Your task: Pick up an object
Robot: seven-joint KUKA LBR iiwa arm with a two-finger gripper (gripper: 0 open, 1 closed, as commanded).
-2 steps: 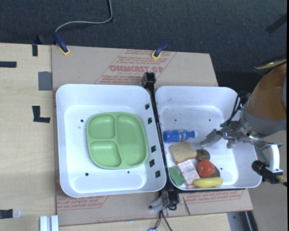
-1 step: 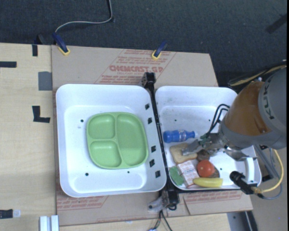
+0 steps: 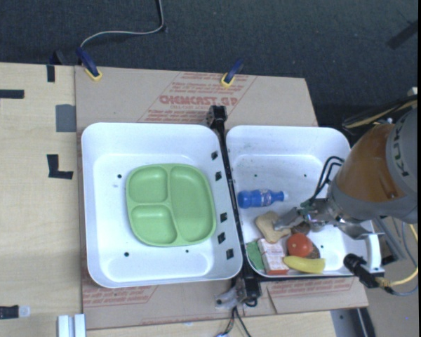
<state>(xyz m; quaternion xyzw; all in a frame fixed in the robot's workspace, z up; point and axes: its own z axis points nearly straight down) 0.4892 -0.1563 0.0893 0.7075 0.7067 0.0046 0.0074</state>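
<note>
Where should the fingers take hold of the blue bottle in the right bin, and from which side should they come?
Grip the blue bottle across the middle of its body, coming straight down from above. It lies on its side, long axis roughly left to right in the camera view, with bare right bin floor above and below it. The fingers would likely fit on either side, closing across its narrow width.

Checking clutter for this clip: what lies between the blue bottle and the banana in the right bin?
In the camera view, between the blue bottle and the banana lie a tan, bread-like piece and a red tomato, packed close together.
</note>
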